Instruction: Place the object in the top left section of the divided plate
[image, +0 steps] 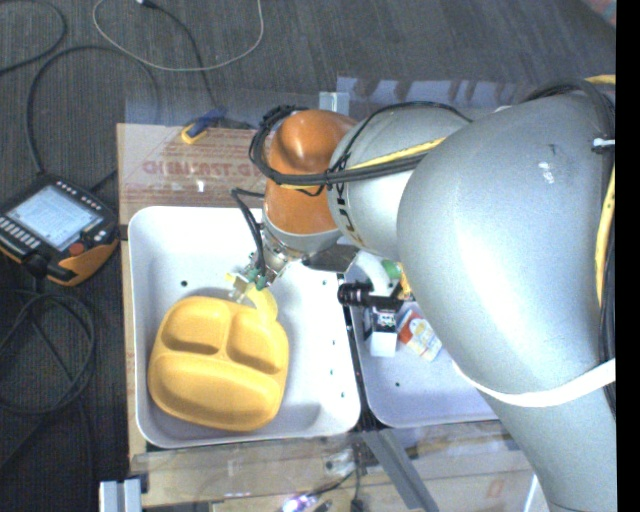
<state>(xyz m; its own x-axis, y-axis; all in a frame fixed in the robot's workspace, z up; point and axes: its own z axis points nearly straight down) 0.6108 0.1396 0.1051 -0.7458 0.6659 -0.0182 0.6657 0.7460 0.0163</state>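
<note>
A yellow divided plate lies in the left white bin, toward its front. It has one long section on its left side and two smaller ones on its right. My gripper hangs just past the plate's far edge, near its upper right corner. A small yellow-green object shows at the gripper's tip, touching the plate's rim. The wrist hides the fingers, so I cannot tell whether they hold it.
The arm's grey bulk covers most of the right bin. Several small items, white, black, red and green, lie at that bin's left side. A teach pendant rests on the floor to the left.
</note>
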